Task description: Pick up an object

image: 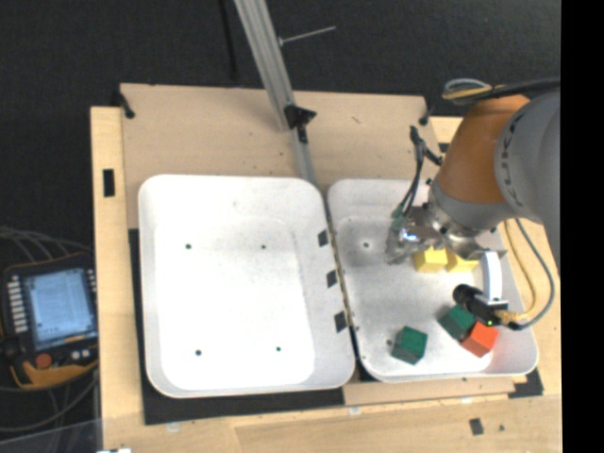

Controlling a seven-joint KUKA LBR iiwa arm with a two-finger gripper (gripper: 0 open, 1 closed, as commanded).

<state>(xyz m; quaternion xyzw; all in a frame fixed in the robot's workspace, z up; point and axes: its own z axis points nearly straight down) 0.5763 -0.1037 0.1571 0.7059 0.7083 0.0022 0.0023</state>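
Observation:
My gripper (406, 242) hangs low over the upper middle of the right bin (377, 206). A yellow block (432, 260) lies just to its right, close against the gripper's body; whether they touch I cannot tell. A green block (409, 344) rests near the bin's front edge. Another green block (457, 322) and an orange-red block (480, 339) sit together at the front right corner.
The left bin (236, 281) stands beside the right one, with a narrow divider edge (335, 272) between them. A slanted metal pole (269, 55) rises behind the bins. A control pendant (52, 310) lies off the bench at far left.

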